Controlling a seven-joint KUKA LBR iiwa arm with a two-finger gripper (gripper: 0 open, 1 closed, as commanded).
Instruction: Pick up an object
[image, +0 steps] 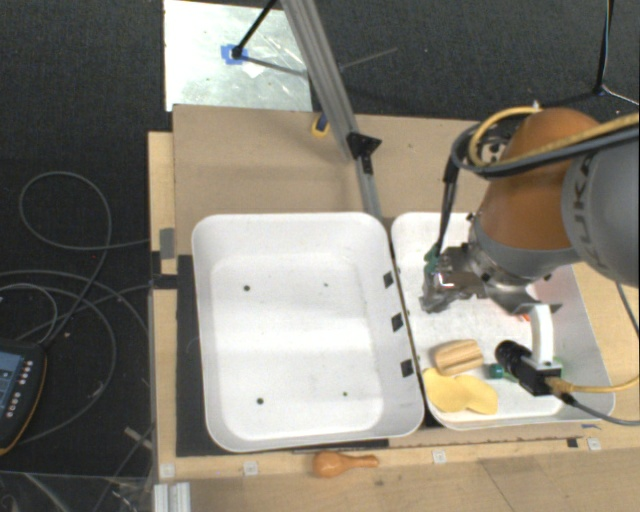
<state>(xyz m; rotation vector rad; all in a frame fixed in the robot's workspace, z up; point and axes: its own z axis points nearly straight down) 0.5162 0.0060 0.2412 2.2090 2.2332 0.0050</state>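
My gripper hangs low over the left part of the right bin, under the grey arm with its orange band. A tan wooden block lies in that bin just in front of the gripper, apart from it. A flat yellow piece lies at the bin's front edge, touching the block's near side. A small green thing peeks out to the right of the block. The arm hides the bin's right and back parts.
The left bin stands beside the right one, their rims meeting near the gripper. An orange-brown pear-shaped thing lies on the bench in front of the bins. A grey pole slants in behind them.
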